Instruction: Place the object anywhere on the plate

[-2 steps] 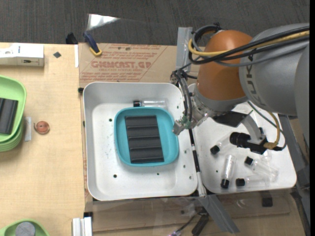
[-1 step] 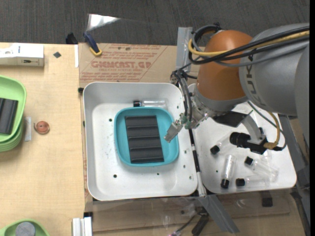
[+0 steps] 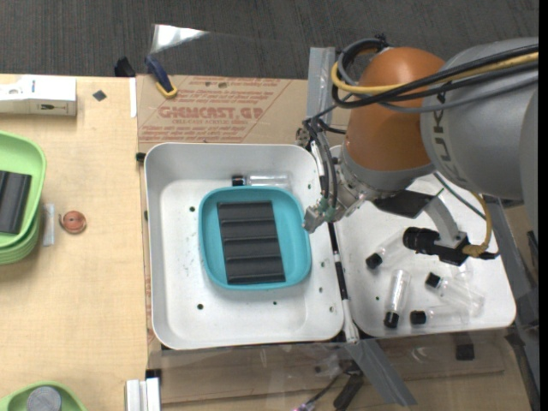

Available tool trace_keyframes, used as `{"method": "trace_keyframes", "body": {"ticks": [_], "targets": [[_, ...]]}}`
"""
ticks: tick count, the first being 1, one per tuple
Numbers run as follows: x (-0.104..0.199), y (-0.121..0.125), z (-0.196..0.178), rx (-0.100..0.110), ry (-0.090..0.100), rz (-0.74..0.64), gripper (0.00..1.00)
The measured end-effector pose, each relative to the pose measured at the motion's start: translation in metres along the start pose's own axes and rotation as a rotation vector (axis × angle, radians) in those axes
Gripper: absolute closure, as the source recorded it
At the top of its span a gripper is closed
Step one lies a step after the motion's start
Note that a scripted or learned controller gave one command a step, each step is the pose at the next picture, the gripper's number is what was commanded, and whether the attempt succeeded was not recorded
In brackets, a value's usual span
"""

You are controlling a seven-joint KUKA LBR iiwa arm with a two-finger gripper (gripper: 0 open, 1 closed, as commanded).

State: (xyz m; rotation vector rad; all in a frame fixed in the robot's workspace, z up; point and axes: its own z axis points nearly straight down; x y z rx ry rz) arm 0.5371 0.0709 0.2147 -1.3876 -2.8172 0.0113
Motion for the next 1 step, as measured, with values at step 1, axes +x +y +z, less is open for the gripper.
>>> {"method": "trace_keyframes", "body": {"ticks": [1], "targets": [[0.0001, 0.0, 0.0, 0.0, 0.0, 0.0, 0.0]]}}
